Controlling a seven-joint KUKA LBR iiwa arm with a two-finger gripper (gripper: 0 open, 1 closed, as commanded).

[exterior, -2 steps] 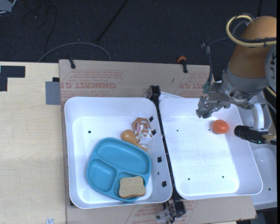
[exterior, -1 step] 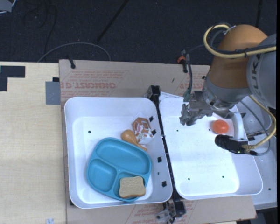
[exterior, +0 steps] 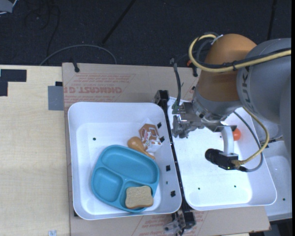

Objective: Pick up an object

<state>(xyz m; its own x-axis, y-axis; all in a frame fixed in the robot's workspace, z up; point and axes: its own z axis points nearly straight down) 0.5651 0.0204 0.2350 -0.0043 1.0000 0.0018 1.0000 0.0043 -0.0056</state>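
My gripper hangs low over the far left corner of the right bin, close to the divider between the bins. The bulky grey and orange wrist covers much of that bin's far side. A small orange object peeks out from behind the arm in the right bin. The left bin holds a blue divided plate with a slice of bread in its near compartment. A tan drumstick-shaped piece and a brown-and-white wrapped item lie beside the plate's far edge.
A black fitting on a yellow cable hangs from the arm over the middle of the right bin. Black clamps line the ridge between the bins. Cardboard lies under both bins, with a wooden bench top to the left.
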